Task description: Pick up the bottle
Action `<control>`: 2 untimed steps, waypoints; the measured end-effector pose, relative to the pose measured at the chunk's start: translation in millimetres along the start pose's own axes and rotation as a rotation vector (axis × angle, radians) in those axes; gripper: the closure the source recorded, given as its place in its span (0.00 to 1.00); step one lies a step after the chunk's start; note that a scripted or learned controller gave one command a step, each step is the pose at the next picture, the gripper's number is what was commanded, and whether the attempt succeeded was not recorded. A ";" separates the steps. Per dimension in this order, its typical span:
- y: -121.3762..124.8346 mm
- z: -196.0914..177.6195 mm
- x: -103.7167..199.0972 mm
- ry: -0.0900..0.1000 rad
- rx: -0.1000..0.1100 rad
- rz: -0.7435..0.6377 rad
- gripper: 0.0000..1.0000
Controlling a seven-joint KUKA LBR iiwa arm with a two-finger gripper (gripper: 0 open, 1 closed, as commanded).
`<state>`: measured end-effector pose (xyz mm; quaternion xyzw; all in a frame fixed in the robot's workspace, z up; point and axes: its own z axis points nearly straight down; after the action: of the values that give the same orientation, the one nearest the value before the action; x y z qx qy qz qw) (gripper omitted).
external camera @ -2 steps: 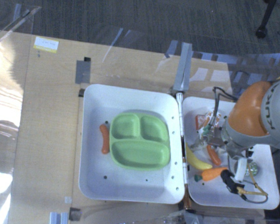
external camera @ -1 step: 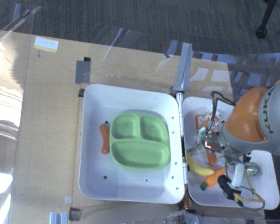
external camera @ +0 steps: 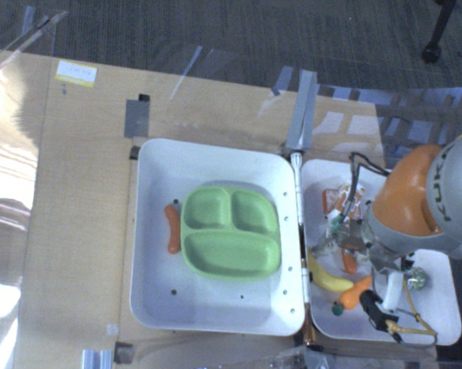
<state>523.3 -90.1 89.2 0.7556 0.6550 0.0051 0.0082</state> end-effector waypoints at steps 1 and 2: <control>-13.1 0.0 -4.8 0.003 0.002 0.241 0.00; -12.8 -0.7 -3.3 -0.005 -0.002 -0.212 0.00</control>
<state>510.2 -91.5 89.7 0.6821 0.7312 0.0030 0.0113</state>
